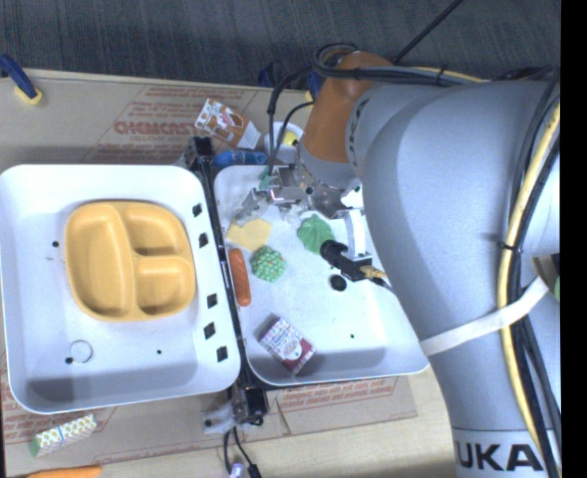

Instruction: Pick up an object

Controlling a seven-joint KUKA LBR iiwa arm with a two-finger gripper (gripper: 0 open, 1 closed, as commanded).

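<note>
My gripper (263,195) hangs over the far left corner of the right bin (398,358), just above a yellow wedge (250,234). Nothing shows between its metal fingers. Close by in that bin lie a green bumpy ball (267,264), a smooth green piece (314,233) partly under the wrist, an orange sausage-shaped thing (239,277) along the left wall, and a red packet (286,345) near the front.
The left bin (14,267) holds a yellow compartment tray (131,258). A blue thing (239,156) and a small printed packet (218,119) lie on the cardboard behind the bins. The grey arm covers the right side of the right bin.
</note>
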